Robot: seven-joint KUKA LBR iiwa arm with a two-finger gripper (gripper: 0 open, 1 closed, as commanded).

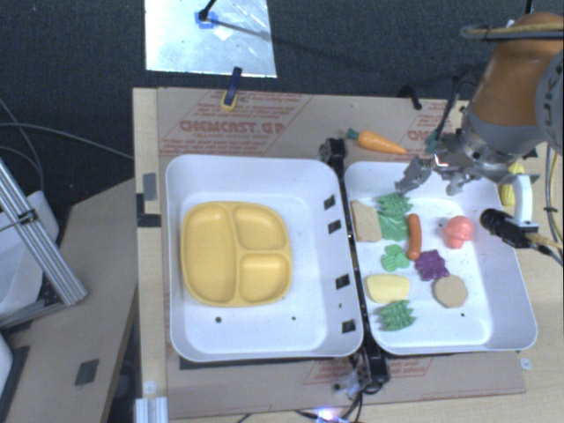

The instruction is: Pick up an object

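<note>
The right bin holds several toy foods: a tan bread slice, a green leafy piece, an orange sausage, a pink peach, purple grapes, a yellow block, a tan cookie and two small green pieces. My gripper hangs over the bin's far edge, just right of the leafy piece. It is open with nothing between its fingers.
The left bin holds a yellow divided tray. A toy carrot lies on the cardboard behind the right bin. A black part juts over the right bin's right rim. The arm's orange band stands at the upper right.
</note>
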